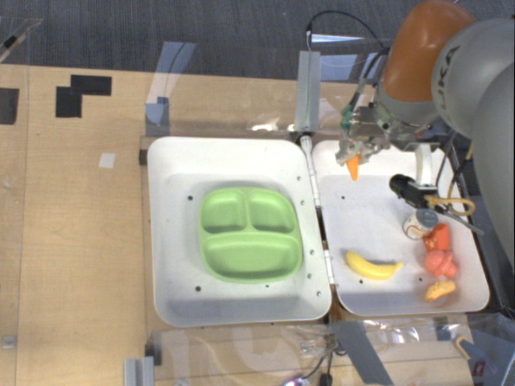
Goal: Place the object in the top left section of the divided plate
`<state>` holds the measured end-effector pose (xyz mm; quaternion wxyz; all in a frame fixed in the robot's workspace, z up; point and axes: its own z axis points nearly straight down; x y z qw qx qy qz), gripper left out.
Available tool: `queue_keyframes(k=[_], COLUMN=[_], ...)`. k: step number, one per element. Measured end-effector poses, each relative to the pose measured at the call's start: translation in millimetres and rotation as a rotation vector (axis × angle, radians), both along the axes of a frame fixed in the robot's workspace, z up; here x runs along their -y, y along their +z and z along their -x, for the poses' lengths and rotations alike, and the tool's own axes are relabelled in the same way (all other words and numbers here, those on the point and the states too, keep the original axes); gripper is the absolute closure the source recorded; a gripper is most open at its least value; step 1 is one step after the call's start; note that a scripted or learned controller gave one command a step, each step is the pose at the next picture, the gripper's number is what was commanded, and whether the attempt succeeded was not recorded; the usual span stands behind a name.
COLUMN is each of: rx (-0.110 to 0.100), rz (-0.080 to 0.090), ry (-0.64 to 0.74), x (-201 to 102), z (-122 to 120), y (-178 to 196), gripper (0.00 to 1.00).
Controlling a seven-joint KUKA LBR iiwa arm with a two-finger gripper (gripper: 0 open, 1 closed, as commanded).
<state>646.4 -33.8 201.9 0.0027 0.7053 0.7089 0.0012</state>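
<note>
Pale wooden bench and two white bins frame the carry step: a small orange carrot-shaped piece [352, 167] hangs pinched in the closed gripper [354, 156] over the right bin [378, 296], next needing travel left to the green divided plate [249, 233].

Gripper [354, 153] over right bin [366, 296] holds small orange piece [352, 167]; green divided plate [249, 233] in left bin [169, 296]; banana [372, 265] nearby.
</note>
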Motion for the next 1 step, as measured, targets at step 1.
queue_keyframes(k=[1], rx=[-0.003], rz=[-0.004], ry=[-0.163], x=[-88.7], z=[41.6], y=[-14.1], gripper=[1.00])
